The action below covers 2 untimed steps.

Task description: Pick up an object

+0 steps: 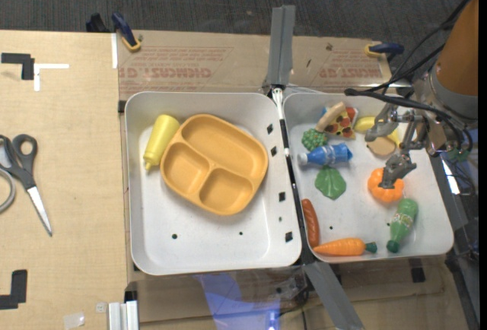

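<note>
Camera view. Nearest: carrot [340, 247] at the right bin's [435, 245] front edge; sausage [310, 220] and green bottle [402, 223] beside it.

Target, as I judge: orange [384, 189], right bin, mid-right. Likely light hollow plastic, stiff, smooth and round, so prone to slip; I would take it across the widest part.

Gripper [393, 172]: directly over the orange, tips at or touching its top. Whether released or clenched, I cannot tell. No grasp evident.

Left bin [152, 245]: tray [209, 163], yellow bottle [159, 140].
</note>
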Available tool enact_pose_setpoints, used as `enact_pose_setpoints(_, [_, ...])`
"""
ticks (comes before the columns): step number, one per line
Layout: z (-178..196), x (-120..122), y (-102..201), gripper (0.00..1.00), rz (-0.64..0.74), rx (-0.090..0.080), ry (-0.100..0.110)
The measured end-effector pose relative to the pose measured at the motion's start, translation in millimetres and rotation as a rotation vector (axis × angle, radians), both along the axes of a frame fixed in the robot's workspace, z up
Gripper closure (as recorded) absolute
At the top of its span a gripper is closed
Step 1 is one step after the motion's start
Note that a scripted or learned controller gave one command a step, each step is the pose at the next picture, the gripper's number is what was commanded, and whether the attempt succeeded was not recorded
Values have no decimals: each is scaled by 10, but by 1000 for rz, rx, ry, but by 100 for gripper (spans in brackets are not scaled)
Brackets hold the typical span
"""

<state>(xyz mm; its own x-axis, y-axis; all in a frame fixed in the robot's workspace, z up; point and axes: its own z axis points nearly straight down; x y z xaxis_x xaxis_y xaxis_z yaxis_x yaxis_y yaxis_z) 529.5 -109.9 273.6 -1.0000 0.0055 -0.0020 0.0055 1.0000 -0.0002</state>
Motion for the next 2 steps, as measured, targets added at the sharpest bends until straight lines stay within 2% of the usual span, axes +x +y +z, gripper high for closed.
enact_pose_setpoints(1, [-1082,146,-177,0,12,0,0])
enact_pose_setpoints(2, [-1804,84,131,0,81,-1,-2])
